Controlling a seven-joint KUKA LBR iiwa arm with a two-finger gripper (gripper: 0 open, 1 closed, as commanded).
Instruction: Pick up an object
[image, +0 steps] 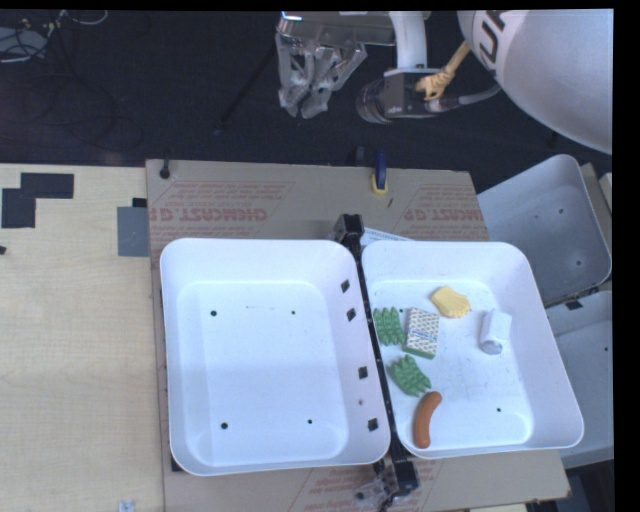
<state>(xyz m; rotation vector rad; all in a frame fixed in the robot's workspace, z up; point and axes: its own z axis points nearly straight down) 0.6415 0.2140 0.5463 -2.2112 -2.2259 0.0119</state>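
Observation:
The right bin (545, 330) holds several small objects. A yellow lump (451, 301) lies toward the back and a white cylinder (493, 331) to its right. A green-and-white checked block (422, 332) sits near the middle, and beside it on the left is a green leafy piece (388, 325). A second green piece (409, 376) lies below these, with an orange-brown sausage (427, 418) near the front rim. My gripper (305, 103) hangs high beyond the bench's far edge, well away from both bins, open with nothing between its fingers.
The left bin (180, 330) stands beside the right one on a brown cardboard sheet (260, 205). Black clips (351, 314) run along the seam between the bins. A grey panel (545, 225) lies at the right. The arm's white body (550, 60) fills the top right.

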